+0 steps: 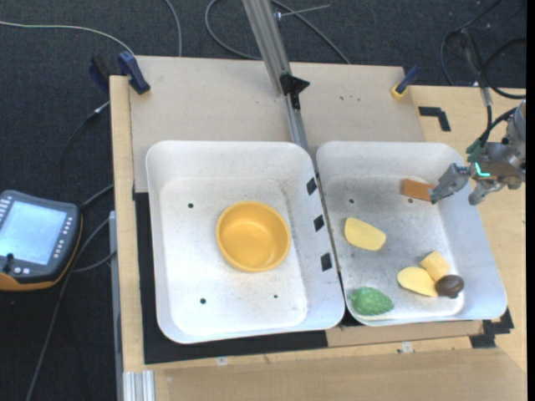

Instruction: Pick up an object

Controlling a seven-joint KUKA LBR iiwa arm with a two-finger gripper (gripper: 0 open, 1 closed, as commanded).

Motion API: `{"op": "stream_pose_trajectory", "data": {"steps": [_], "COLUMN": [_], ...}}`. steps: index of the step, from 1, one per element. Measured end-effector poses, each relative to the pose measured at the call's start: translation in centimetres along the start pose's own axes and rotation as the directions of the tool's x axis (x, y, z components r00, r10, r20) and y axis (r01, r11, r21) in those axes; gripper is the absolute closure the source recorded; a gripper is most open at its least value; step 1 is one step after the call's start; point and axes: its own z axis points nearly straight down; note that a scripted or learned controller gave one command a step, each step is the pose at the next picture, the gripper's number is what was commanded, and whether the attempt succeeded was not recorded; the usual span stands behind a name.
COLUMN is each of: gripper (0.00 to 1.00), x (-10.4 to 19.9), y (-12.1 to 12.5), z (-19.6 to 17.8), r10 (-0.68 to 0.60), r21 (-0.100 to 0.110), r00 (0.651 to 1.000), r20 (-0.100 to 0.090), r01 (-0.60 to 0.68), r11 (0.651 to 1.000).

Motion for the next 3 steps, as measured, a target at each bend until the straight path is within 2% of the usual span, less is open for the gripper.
{"op": "stream_pose_trajectory", "data": {"steps": [1,2,3], "gripper": [0.0,0.0,0.0], "x": [0.0,-0.6,-0.4], "y": [0.0,0.1,-0.1], "z": [0.0,4.4,10.7], "r10": [0.0,0.0,0.0], "r21": [0.0,0.004,0.006], "r00": [1.0,1.0,1.0], "r20": [0.0,-0.001,-0.002], "r01": [0.0,0.0,0.0], "r11": [1.0,1.0,1.0]}}
